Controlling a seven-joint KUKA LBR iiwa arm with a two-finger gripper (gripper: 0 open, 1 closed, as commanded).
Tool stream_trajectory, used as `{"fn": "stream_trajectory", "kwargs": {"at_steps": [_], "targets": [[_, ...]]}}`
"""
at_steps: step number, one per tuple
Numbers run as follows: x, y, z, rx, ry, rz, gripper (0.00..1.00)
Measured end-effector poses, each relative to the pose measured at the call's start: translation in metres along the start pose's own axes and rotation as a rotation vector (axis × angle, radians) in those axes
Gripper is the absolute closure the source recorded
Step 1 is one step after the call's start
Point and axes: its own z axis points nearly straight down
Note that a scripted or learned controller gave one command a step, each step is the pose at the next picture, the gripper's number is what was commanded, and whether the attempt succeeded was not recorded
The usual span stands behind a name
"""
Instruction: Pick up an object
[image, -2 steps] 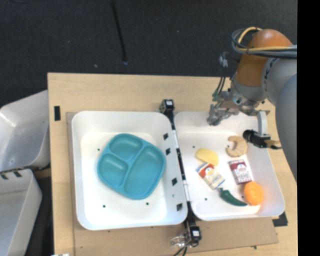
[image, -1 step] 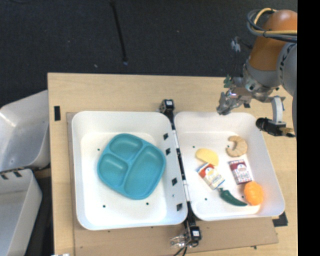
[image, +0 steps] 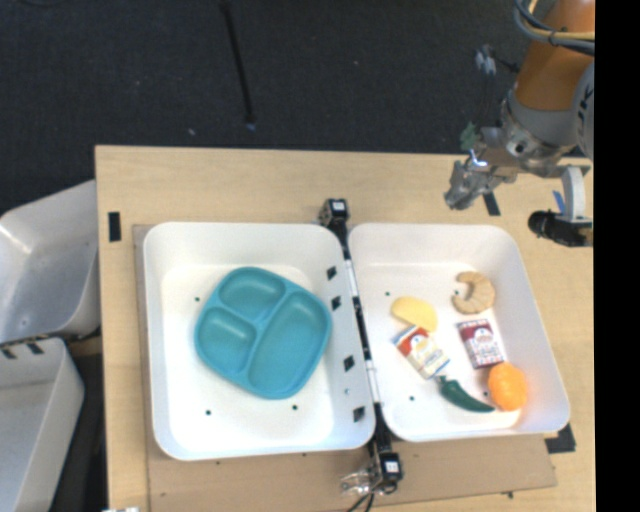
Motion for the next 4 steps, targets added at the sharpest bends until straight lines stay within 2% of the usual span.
{"fn": "stream_trajectory", "kwargs": {"at_steps": [1,2,3,4], "targets": [[0.041,-0.031,0.014,0.009,0.002,-0.002,1.00],[0.089,-0.057,0.027,0.008,0.002,-0.002,1.00],[0.125,-0.081,0.034,0.009,0.002,-0.002,1.00],[0.167,-0.114,0.038,0.009,0.003,-0.003,1.00]]}}
